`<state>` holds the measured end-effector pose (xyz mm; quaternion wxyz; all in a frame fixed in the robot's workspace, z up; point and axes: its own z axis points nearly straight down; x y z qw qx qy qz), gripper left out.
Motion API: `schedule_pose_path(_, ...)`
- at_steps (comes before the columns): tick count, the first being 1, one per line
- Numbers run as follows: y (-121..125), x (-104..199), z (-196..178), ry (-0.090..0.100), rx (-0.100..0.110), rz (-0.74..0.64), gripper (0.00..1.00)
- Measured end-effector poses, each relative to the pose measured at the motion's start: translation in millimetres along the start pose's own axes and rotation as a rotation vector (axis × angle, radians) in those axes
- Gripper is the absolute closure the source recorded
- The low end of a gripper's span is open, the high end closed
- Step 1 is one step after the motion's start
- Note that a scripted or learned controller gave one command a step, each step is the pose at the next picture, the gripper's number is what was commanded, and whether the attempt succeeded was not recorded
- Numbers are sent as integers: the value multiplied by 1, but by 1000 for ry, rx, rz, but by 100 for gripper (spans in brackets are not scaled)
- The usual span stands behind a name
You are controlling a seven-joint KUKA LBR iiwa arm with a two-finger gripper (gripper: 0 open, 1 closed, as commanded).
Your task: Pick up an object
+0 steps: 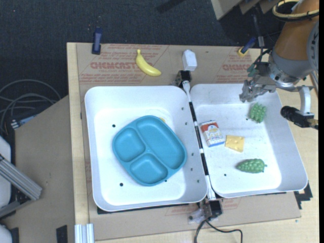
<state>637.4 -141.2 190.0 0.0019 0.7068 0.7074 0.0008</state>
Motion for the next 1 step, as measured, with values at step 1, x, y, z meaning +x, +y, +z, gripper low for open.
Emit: schedule_pose_path(1, -1, 0, 2, 1, 3, 0, 0)
